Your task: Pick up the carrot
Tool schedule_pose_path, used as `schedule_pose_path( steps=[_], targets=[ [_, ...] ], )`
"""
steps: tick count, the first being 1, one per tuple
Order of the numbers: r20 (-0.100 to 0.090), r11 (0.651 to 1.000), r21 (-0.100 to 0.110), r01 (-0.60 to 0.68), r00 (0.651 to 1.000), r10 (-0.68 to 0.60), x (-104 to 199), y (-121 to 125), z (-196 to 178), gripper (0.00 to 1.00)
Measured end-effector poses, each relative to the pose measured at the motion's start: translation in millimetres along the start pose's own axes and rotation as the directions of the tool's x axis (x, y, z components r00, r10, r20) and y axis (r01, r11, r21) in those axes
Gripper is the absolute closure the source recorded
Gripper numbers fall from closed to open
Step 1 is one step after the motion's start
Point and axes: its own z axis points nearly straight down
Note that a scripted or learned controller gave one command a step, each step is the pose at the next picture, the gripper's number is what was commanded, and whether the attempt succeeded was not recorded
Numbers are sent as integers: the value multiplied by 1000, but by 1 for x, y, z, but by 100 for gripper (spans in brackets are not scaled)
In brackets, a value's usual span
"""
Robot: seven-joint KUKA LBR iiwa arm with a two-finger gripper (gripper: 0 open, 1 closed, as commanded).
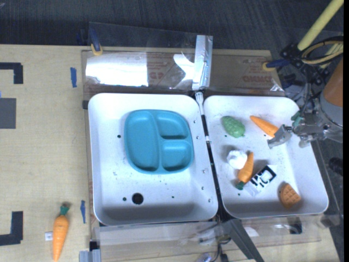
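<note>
Two white bins are sitting side by side on the worktop [38, 146]. The left bin [103, 190] is holding a blue divided tray [158, 141] and a small dark round spot near its front edge. The right bin [311, 184] is carrying several things. One carrot [264, 125] is lying tilted near the bin's far side, just beside the end effector [281, 137], which is reaching in from the right and hovering at the carrot's nearer tip; whether they are touching I cannot tell. Its fingers are standing slightly apart and are not gripping anything. A green lumpy item [234, 126] is lying to the left of that carrot, apart from it. Nearer the middle, a second carrot [246, 169] is lying beside a white object [236, 158], touching it, with a black-and-white tag [262, 178] just at its other side. An orange-brown piece [289, 195] is resting near the front right corner. A third carrot [60, 231] is lying outside the bins, on the worktop at the front left.
</note>
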Motion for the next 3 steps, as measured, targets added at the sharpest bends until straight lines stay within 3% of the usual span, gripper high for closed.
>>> schedule_pose_path(
  steps=[1,2,3],
  targets=[
    [5,993,-26,-115,993,115,-10,79,100,0],
    [11,993,-30,-114,993,114,-12,80,88,100],
    [11,993,-28,-114,993,114,-11,80,89,0]
  ],
)
